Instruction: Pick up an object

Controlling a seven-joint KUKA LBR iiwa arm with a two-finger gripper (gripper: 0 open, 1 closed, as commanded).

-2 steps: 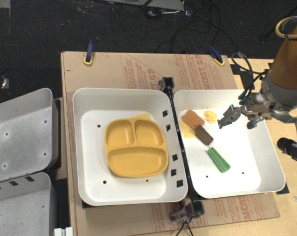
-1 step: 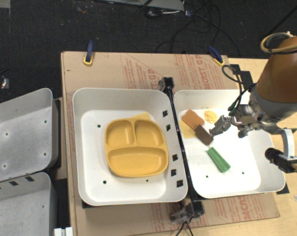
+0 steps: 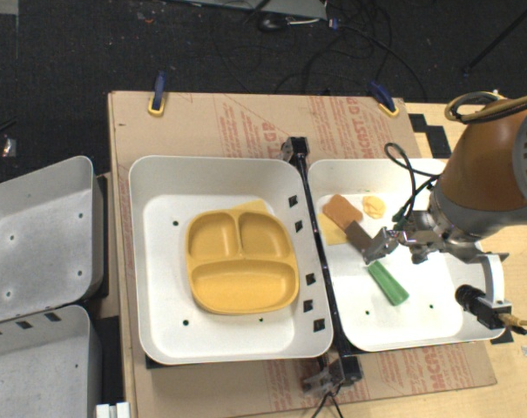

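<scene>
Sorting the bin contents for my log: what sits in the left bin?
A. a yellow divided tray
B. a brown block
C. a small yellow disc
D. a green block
A: the yellow divided tray lies in the left bin, while the green block, brown block and small yellow disc all lie in the right bin.

A yellow tray [image 3: 242, 262] in a white bin [image 3: 150, 259]; a green block [image 3: 388, 283], brown block [image 3: 340, 210], yellow piece [image 3: 373, 205].
</scene>
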